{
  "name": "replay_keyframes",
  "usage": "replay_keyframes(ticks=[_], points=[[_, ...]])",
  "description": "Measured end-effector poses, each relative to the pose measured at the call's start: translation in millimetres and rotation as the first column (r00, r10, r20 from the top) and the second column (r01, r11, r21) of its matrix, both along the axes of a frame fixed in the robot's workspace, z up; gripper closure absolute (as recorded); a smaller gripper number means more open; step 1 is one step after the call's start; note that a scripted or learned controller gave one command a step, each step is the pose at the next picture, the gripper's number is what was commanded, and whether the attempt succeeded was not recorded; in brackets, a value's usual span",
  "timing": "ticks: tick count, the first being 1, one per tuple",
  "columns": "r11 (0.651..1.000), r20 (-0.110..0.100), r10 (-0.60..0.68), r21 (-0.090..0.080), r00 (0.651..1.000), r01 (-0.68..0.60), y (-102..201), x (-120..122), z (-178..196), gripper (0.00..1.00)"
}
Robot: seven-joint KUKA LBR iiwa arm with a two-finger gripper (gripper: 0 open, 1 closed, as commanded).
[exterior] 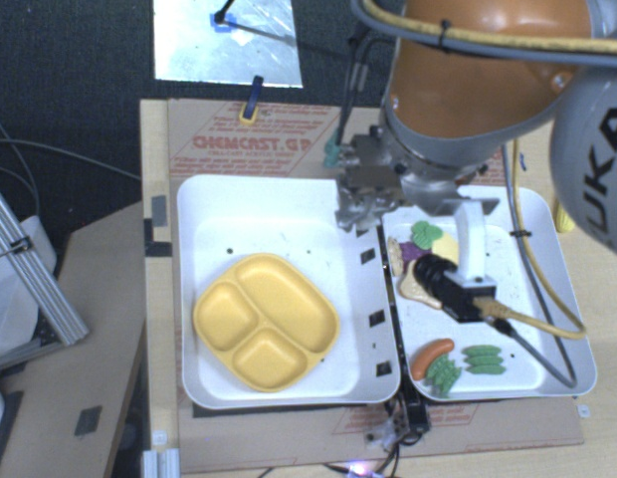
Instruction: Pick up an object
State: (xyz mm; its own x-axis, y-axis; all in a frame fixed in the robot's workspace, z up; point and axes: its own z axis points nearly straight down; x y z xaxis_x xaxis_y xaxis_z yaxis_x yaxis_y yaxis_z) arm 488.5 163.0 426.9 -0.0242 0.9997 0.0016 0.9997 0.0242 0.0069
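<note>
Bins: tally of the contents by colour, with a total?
Yellow: 2 (plate in the left bin; small piece in the right bin)
Green: 3 (leafy piece, pea pods, bunch)
Orange: 1 (sausage)
Purple: 1 (lump)
Tan: 1 (bread slice)
Total: 8
</note>
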Motion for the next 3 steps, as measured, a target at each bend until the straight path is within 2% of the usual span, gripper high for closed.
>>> replay_keyframes(ticks=[3], points=[[1.0, 0.006, 0.019, 0.001, 1.0, -0.019, 0, 2, 32, 1.0]])
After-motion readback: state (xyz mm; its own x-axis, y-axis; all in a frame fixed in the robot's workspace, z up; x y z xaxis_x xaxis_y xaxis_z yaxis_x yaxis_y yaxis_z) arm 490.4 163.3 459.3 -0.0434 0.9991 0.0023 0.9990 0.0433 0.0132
